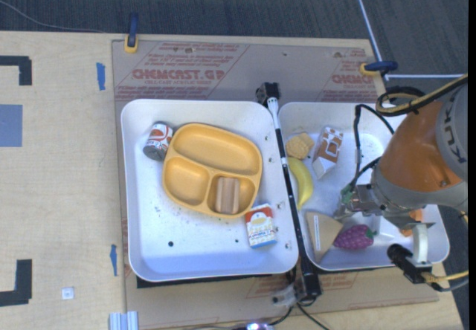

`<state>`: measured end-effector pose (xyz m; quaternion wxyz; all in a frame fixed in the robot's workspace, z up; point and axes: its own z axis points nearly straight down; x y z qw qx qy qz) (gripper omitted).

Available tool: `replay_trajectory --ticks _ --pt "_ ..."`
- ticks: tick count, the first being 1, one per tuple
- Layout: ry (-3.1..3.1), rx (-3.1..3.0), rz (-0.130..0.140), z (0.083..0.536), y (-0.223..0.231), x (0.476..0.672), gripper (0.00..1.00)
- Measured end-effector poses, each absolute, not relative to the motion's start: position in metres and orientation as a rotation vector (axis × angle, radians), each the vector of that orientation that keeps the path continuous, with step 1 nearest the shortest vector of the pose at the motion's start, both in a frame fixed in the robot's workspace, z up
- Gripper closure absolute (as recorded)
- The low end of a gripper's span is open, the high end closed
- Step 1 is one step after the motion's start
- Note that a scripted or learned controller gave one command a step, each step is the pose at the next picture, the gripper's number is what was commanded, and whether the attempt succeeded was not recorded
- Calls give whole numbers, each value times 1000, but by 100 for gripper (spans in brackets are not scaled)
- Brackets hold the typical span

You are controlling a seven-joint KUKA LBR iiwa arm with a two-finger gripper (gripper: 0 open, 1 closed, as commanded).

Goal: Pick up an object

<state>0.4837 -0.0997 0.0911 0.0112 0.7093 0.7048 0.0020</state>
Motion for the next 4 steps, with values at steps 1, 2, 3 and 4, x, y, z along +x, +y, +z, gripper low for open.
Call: replay_trajectory --ticks 1,2,3,4 --pt "2223 2219 4 185 -5 480 100" --pt "2222 2220 2 185 -6 480 0" --pt "2222 2220 2 185 -6 480 0" --pt "2222 2220 2 185 -6 480 0"
